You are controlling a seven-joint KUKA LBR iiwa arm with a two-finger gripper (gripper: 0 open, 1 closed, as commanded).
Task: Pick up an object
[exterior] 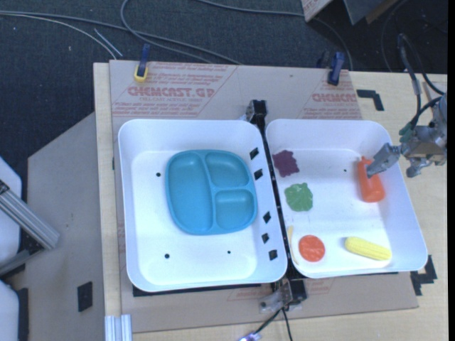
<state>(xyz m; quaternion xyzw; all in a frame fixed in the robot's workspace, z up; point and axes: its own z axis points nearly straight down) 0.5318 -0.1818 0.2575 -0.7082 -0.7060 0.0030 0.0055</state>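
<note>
Left bin [135, 190]: it has a big blue tray [211, 190] with three parts, and nothing in them.
Right bin [398, 212]: all the toy food is here, so a grab has to happen here.
Gripper [398, 160]: it sits at the right rim, just beside the orange carrot [370, 182]. I cannot tell if it is open or shut.
Orange carrot: it lies close to the bin wall (a tight spot). The gripper could bump the rim or push the carrot away.
Yellow corn [367, 248]: round, so it might roll.
Green piece [299, 197], purple piece [286, 163], red tomato [311, 248]: small, easy to miss.
</note>
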